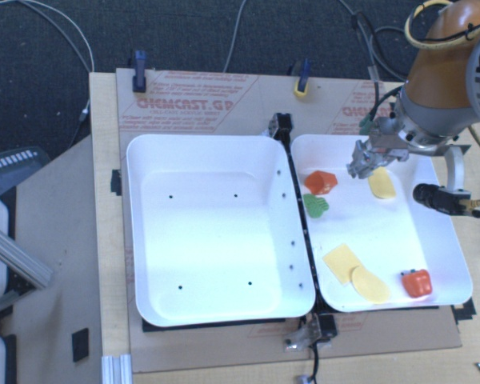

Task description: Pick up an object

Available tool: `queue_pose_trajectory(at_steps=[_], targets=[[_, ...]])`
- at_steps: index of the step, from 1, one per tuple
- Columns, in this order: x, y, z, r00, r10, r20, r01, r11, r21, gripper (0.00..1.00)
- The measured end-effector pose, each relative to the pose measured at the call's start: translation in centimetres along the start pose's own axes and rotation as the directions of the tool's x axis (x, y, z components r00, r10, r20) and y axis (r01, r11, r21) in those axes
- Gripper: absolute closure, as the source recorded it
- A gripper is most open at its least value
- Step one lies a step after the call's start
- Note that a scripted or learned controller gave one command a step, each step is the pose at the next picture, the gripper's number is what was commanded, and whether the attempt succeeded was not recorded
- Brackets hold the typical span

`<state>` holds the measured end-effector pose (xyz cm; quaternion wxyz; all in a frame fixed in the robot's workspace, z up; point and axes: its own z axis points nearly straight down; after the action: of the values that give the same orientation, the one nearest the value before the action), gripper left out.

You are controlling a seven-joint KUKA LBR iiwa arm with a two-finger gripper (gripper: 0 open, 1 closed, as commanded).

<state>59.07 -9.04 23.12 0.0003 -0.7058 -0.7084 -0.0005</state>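
Note:
The right bin [444, 246] holds several small objects. A red-orange piece [321, 182] and a green piece [315, 206] lie by its left wall. A pale yellow piece [382, 185] rests near the back. At the front lie a yellow square [341, 262], a yellow round slice [370, 285] and a red pepper-like piece [417, 283]. My gripper [363, 164] hangs over the back of this bin, just left of the pale yellow piece and right of the red-orange one. Nothing shows between its fingers.
The left bin [144, 214] stands beside the right one, with a black clip [282, 125] at the back where they meet. A blue clamp [138, 69] and a yellow-blue clamp [303, 80] grip the board's far edge. Cables run behind the bench.

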Motion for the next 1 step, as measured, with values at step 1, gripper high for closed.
queue_pose_trajectory(at_steps=[1], targets=[[4.44,-1.27,0.76,1.000,0.000,0.000,0.000,1.000,0.000,1.00]])
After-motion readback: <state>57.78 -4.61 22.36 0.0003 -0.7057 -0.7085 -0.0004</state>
